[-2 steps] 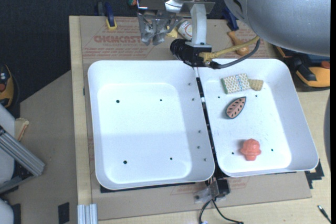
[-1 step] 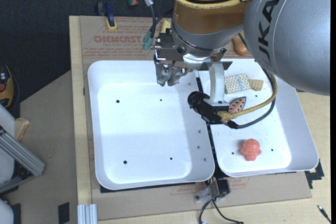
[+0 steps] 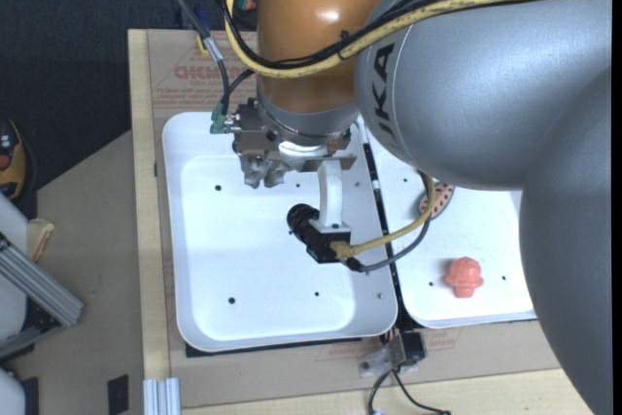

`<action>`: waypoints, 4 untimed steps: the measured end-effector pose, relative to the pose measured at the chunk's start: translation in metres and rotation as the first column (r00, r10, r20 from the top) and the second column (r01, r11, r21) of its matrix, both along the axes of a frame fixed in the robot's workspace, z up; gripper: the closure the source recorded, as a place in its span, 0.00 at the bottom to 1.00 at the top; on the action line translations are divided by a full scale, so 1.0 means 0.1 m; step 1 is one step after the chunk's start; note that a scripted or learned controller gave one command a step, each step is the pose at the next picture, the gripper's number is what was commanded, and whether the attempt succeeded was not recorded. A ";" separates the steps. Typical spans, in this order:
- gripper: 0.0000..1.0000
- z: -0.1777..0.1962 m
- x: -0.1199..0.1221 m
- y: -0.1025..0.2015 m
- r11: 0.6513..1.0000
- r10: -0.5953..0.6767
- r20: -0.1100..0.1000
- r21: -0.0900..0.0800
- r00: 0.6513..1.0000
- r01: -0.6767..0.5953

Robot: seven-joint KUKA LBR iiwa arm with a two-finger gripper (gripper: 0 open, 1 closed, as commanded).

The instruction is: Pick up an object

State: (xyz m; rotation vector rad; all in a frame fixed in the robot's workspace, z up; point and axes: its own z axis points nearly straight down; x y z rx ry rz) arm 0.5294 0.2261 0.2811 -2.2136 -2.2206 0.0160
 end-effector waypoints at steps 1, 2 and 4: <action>1.00 -0.43 0.31 -0.02 1.000 -0.005 0.005 0.000 1.000 0.005; 1.00 -0.76 0.69 -0.19 1.000 -0.006 0.012 0.002 1.000 0.006; 1.00 0.23 0.80 -0.86 1.000 -0.008 0.020 0.003 1.000 0.008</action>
